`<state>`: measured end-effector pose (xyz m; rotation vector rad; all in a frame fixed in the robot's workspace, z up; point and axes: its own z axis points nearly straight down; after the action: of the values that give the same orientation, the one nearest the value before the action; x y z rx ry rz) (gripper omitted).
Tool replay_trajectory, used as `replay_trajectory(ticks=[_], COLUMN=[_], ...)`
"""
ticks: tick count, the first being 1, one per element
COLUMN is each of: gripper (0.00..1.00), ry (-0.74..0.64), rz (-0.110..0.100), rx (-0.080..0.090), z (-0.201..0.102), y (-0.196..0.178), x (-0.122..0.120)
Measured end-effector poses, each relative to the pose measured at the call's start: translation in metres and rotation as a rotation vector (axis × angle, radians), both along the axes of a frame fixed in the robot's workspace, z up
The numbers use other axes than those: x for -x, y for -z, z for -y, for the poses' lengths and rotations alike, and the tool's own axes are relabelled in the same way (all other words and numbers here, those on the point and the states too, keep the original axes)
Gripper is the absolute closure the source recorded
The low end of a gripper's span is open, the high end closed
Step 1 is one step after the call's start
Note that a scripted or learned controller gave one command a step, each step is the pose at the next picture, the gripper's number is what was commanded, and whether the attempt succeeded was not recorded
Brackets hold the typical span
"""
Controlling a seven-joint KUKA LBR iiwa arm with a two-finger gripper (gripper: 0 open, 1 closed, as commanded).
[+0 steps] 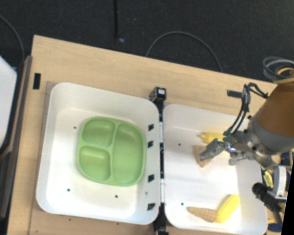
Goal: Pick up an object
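The reach-and-grasp step is judged to be in hand: nothing is seen lifted, and the pincer point(215, 152) is lowered into the right bin point(177, 204), near its upper middle. Grey fingers point(210, 150) are seen slanting down and to the left, their tips at a small tan piece point(201, 157) that lies on the bin floor. Whether that piece sits between the fingers or merely beside them cannot be told, nor can the width of the opening.

A small yellow object point(209, 136) lies just above the pincer, toward the bin's far wall. A yellow banana-like toy point(227, 207) and a tan cone point(201, 213) lie touching each other, well below the pincer, near the bin's front edge.

The arm point(282, 118) is bent over the bin's right side, wrist tilted inward. Next, a firm closure on one object is called for, then a straight lift.
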<state>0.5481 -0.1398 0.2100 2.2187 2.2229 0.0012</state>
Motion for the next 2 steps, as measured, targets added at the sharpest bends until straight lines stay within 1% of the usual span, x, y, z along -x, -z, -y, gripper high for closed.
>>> replay_trajectory(ticks=[1,2], gripper=[0.0,0.0], ry=[0.003,0.004], rz=[-0.005,-0.004], rx=[0.001,0.001], z=[0.004,0.005], y=[0.062,0.112], x=[0.005,0.006])
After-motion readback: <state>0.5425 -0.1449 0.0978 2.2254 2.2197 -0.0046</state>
